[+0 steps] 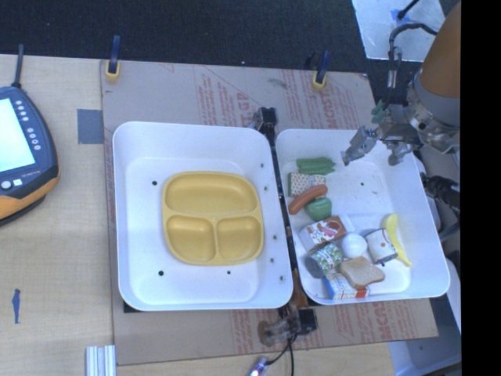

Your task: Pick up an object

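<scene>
Hovering over the right shallow white bin (407,288) at about its one o'clock corner, the grey two-finger gripper (377,149) has its fingers spread wide with nothing between them. Toy food lies in a cluster toward seven o'clock of it: a green plastic pickle (315,164), a red sausage (307,199), a white egg (354,245), a yellow banana (397,238) and a tan slice of toast (361,272). A yellow three-compartment plastic plate (212,217) sits in the left white bin (133,210).
</scene>
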Controlling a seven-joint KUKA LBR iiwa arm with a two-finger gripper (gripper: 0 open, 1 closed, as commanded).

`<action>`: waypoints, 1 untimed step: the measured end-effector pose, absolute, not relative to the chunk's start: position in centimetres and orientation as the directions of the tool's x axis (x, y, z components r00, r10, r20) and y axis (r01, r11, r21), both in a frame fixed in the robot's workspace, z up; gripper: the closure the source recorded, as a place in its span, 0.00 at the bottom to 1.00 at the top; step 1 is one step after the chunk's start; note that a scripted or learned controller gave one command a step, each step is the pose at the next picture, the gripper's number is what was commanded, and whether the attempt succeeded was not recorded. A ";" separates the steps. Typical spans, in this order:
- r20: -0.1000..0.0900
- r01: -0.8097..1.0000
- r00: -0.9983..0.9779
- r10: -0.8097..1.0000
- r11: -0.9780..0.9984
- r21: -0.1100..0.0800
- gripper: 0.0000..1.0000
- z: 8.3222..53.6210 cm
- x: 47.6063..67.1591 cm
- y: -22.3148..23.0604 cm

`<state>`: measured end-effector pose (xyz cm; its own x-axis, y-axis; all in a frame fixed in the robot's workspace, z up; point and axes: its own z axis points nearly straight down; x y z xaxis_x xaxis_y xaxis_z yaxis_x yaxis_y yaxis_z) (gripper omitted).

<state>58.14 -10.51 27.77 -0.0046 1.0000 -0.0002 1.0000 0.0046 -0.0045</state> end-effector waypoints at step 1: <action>-0.002 1.000 -0.007 1.000 0.006 -0.006 0.00 19.1 58.3 -6.3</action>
<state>58.27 -6.26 19.11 -0.0065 1.0000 -0.0019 1.0000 0.0065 -0.0061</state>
